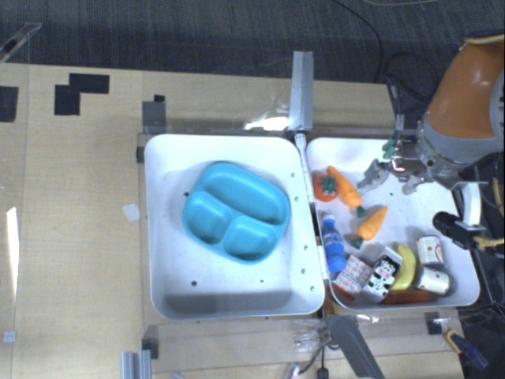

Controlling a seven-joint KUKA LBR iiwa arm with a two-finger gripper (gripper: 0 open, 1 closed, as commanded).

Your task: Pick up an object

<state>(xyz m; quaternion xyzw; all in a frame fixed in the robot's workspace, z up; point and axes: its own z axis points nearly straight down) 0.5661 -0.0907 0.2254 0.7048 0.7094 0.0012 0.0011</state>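
My gripper (pixel 392 181) hangs over the upper middle of the right bin (pixel 465 294), open, with nothing between its fingers. One finger (pixel 372 177) points down-left toward an orange carrot (pixel 344 186). A second carrot (pixel 371 222) lies just below the gripper. An orange round fruit (pixel 323 186) sits next to the first carrot, at the bin's left wall. Lower down are a blue bottle (pixel 333 245), a yellow banana (pixel 406 264), a patterned small box (pixel 355 275), a black-and-white box (pixel 384 273) and two white cans (pixel 431 251) (pixel 435 281).
The left bin (pixel 166 290) holds a blue divided plate (pixel 235 212). A metal post (pixel 302 93) stands at the back between the bins. The arm's orange band (pixel 469 85) rises at the right. A black part of the arm (pixel 454 227) overhangs the right bin's right side.
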